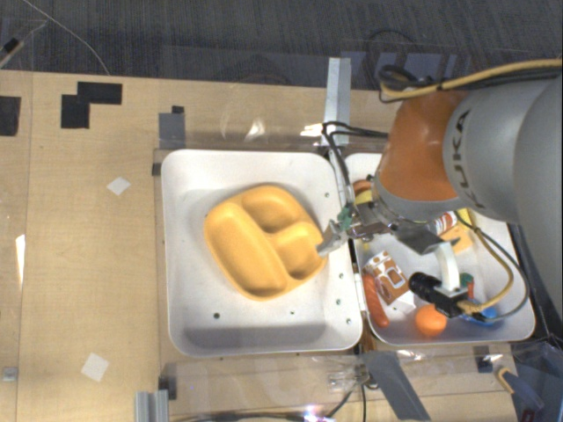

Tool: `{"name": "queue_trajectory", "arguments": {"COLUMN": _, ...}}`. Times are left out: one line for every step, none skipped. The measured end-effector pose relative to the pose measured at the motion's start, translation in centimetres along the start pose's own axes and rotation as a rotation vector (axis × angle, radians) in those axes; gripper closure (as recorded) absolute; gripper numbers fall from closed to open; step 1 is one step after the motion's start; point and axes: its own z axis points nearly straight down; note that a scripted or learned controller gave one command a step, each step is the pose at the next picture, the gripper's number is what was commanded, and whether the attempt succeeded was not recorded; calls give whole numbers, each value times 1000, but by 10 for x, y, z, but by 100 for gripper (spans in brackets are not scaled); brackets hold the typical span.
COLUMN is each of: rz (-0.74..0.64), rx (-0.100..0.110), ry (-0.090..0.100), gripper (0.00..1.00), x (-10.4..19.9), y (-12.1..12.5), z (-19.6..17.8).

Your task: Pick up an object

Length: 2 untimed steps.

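as the arm [475, 148] leans in: bins – 2 | yellow tray [262, 238] – 1 | orange ball [430, 321] – 1 | gripper state unclear

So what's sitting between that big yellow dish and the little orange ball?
In the camera view, the rims where the two bins meet lie between the yellow dish and the orange ball, then a small brown-and-white box beside a thin orange-red piece.
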Motion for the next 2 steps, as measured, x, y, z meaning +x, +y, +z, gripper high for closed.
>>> {"name": "queue_trajectory", "arguments": {"rz": 89, "rx": -18, "ry": -20, "gripper": 0, "x": 9, "y": 44, "z": 39}}
{"name": "queue_trajectory", "arguments": {"rz": 124, "rx": -23, "ry": -33, "gripper": 0, "x": 8, "y": 57, "z": 56}}
